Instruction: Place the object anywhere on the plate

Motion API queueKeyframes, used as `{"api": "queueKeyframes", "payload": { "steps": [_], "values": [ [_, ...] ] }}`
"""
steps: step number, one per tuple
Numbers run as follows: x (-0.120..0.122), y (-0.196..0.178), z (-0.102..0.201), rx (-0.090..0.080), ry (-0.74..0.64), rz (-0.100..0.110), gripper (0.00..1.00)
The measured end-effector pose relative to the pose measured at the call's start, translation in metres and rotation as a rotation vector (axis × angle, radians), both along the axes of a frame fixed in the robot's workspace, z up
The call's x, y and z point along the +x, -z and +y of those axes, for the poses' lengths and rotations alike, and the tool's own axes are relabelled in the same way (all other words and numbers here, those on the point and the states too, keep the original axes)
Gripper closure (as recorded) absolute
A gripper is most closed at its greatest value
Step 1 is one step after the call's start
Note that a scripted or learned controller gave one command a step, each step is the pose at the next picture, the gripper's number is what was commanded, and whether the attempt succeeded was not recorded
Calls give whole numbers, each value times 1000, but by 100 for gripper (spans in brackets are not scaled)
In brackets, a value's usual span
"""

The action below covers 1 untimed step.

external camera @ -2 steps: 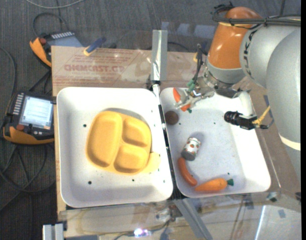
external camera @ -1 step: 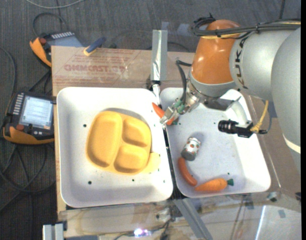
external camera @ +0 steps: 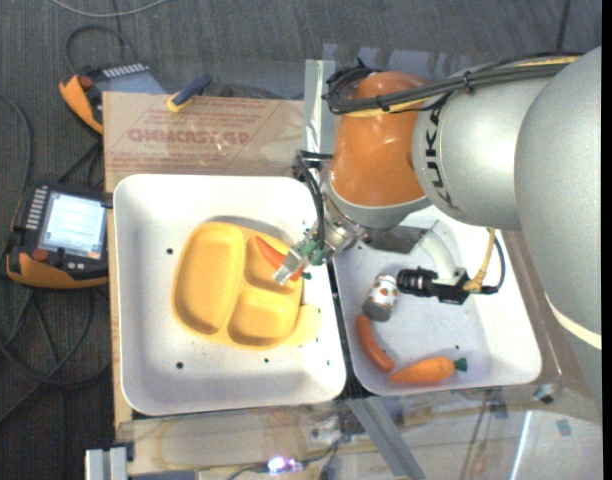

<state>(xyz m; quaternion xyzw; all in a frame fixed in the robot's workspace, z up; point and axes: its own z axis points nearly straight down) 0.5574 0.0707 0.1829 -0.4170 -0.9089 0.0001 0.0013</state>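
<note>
Gripper (external camera: 292, 264), frame centre: clamped on orange object (external camera: 269, 249) over yellow plate (external camera: 211, 278). You lower gently, release inside compartment.

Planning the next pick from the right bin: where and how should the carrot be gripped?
Grip the carrot across its thick orange middle, coming straight down from above with the jaws closing across its width. It lies flat and nearly level, green tip toward the right, clear of the sausage beside it.
</note>
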Motion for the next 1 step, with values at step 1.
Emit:
{"api": "queueKeyframes", "payload": {
  "steps": [1],
  "values": [
    [0,0,-1,0,1,0,0]
  ]
}}
